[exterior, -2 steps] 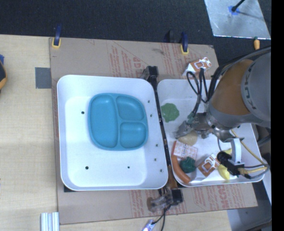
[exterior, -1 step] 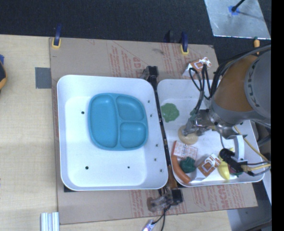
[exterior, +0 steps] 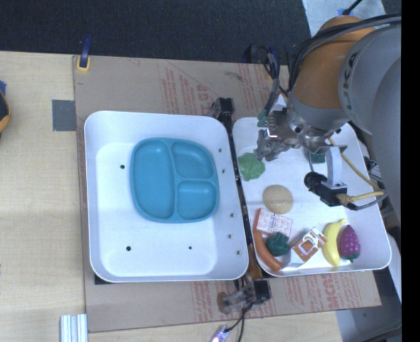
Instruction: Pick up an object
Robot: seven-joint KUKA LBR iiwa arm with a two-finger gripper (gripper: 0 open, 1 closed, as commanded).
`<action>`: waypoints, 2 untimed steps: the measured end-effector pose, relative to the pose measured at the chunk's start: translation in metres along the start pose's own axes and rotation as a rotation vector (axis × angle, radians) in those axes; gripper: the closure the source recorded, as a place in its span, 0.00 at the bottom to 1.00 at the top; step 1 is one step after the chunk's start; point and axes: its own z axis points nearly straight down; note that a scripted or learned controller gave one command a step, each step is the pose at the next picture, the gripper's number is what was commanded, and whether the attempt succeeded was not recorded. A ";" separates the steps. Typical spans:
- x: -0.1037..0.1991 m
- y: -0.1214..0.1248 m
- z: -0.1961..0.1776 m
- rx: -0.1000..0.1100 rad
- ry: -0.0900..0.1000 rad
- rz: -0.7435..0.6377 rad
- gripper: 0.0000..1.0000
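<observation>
My gripper (exterior: 268, 150) hangs over the far left part of the right bin (exterior: 370, 261), just above and right of a green leafy toy (exterior: 250, 167). Nothing shows between its fingers. Closer to the front lie a tan round bun (exterior: 277, 198), a red and white packet (exterior: 273, 224), a carrot-like orange piece with a green top (exterior: 269, 251), a small orange and white box (exterior: 307, 246), a yellow banana (exterior: 331, 241) and purple grapes (exterior: 349, 242).
The left bin (exterior: 110, 255) holds a blue divided plate (exterior: 173, 179). Black clamps (exterior: 223, 108) sit between the bins at the far and near ends. A black cable part (exterior: 327, 189) hangs from the arm over the right bin.
</observation>
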 end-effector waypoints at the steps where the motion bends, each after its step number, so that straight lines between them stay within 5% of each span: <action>1: -0.001 -0.001 0.001 0.002 -0.001 0.001 0.00; 2: -0.035 -0.044 0.001 0.002 -0.001 0.002 0.00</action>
